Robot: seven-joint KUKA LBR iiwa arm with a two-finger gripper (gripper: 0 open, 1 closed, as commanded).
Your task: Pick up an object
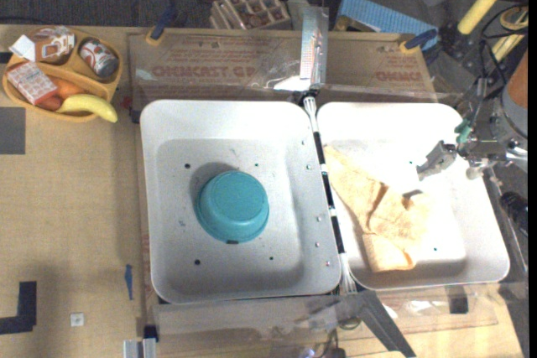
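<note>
While hovering over the right bin (482, 243) near its right rim, gripper (449, 159) spread wide, grasping nothing; tan cloth (377, 214) crumpled along that bin's left side, apart from it.

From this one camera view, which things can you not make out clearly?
- Gripper: small and blurred above the right white bin; finger state unclear.
- Arm: cut off by the right edge.
- Crumpled yellow cloth: folds hide its underside.
- Teal round bowl: upside down, inside unseen.
- Packages in the yellow tray: labels too small.
</note>
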